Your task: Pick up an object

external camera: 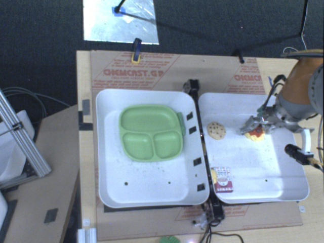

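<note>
The gripper (254, 127) is hanging low over the right bin (283, 186), right at a small red and yellow toy (256, 134); whether it is released or clenched I cannot tell. A clean grasp is calling for centring on the toy before lifting straight up (my judgement). Counting: two bins, one green tray (151, 132) in the left bin (109, 186), one cookie (216, 131), one small packet (223, 180).

Red "CHEMCAST GP" print (repeated, partly hidden) marks the brown sheet (152, 67) under both bins
</note>
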{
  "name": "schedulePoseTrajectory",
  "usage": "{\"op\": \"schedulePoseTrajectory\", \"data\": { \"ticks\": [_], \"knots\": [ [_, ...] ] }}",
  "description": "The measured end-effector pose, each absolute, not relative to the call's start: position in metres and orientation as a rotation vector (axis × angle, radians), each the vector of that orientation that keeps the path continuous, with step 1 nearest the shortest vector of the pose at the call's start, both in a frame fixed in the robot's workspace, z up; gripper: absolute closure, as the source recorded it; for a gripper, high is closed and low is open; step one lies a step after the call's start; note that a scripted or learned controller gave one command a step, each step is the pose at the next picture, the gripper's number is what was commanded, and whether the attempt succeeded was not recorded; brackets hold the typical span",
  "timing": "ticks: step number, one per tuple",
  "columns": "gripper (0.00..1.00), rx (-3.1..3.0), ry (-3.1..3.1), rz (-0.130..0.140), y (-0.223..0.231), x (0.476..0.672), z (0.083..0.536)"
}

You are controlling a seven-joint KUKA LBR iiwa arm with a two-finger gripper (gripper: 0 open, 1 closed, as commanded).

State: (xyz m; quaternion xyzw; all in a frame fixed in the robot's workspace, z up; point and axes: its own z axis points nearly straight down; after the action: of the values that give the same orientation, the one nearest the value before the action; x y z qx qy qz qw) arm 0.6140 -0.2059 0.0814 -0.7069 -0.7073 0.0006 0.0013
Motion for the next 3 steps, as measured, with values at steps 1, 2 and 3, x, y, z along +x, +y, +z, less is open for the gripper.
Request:
{"op": "schedulePoseTrajectory", "data": {
  "ticks": [1,2,3],
  "knots": [
    [1.00,-2.227,-2.231,-0.009,-0.207,0.619,0.099],
    [0.00,-2.225,-2.229,-0.007,-0.207,0.618,0.098],
    [0.00,-2.216,-2.227,-0.002,-0.206,0.671,0.086]
  ]
}}
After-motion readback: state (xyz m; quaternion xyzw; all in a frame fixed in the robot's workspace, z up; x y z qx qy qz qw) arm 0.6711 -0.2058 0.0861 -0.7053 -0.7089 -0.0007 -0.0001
